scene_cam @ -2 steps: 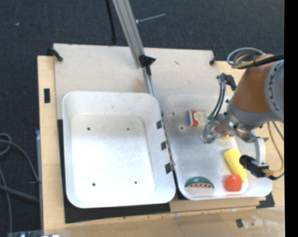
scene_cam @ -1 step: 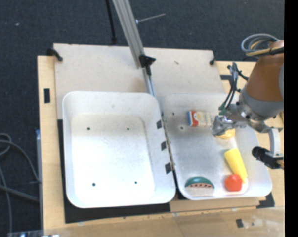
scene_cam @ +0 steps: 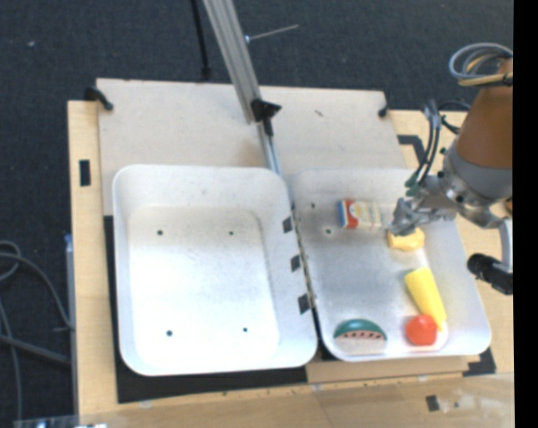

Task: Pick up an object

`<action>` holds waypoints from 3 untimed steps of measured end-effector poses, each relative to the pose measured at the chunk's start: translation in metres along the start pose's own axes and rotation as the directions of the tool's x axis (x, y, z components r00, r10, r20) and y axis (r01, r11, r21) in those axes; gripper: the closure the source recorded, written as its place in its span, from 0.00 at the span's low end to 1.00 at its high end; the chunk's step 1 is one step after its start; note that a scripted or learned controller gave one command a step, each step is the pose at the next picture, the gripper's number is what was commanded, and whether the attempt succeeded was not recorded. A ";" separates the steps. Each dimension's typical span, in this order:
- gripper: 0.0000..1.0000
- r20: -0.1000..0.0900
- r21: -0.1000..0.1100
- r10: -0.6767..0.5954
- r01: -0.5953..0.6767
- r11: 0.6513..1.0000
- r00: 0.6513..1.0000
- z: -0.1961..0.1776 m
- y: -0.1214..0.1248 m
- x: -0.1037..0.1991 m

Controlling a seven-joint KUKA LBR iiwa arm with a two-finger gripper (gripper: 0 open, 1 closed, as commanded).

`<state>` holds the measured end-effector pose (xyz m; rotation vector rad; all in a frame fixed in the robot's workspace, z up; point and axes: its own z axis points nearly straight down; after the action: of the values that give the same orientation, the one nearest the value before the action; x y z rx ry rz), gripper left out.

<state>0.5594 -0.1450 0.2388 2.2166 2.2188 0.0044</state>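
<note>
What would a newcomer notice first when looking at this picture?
Probably the grey arm's gripper, low in the right bin just above a small yellow object, beside a small carton. Next come the bright toys at that bin's near edge: a yellow piece, a red ball and a watermelon slice.

— What is hidden at the gripper (scene_cam: pixel 409 219)?
— The fingers are blurred, and the top of the yellow piece (scene_cam: pixel 406 240) is covered by them.
— And the arm (scene_cam: pixel 484 145)?
— It is cut off at the right edge.
— The carton (scene_cam: pixel 359 214)?
— Its label is too small to be read.
</note>
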 end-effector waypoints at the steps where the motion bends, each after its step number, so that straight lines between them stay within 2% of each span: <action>1: 1.00 -0.002 0.004 -0.005 0.005 1.000 1.000 0.008 0.002 0.047; 3: 1.00 -0.003 0.003 -0.007 0.007 1.000 1.000 -0.014 0.008 0.149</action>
<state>0.5674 0.0039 0.2527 2.2124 2.2297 0.0045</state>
